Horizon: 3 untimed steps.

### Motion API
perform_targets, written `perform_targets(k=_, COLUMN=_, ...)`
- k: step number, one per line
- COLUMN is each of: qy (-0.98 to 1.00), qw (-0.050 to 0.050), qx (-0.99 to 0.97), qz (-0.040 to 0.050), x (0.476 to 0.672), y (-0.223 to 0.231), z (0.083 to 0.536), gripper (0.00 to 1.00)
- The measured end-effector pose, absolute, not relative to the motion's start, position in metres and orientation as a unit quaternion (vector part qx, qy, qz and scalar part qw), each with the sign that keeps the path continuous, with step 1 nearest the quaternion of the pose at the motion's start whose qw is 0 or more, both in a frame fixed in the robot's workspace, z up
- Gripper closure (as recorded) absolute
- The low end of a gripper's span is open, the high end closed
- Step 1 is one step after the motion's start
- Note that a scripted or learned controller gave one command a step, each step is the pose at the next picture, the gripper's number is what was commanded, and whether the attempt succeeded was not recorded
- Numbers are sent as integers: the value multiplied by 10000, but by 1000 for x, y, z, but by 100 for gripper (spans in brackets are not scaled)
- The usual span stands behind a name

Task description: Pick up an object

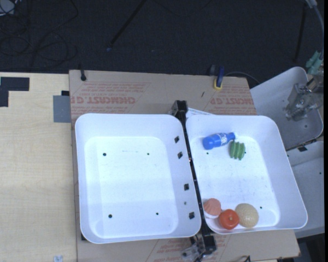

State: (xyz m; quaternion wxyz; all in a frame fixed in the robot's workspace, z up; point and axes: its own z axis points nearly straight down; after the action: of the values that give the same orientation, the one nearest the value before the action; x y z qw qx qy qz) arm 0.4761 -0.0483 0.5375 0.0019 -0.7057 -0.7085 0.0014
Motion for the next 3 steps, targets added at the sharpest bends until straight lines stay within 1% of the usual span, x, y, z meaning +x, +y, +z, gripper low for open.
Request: perform_targets(k=3, qy=-7083, qw=19, qx=-7059, qz=17, x=476, y=49, z=537, gripper=100)
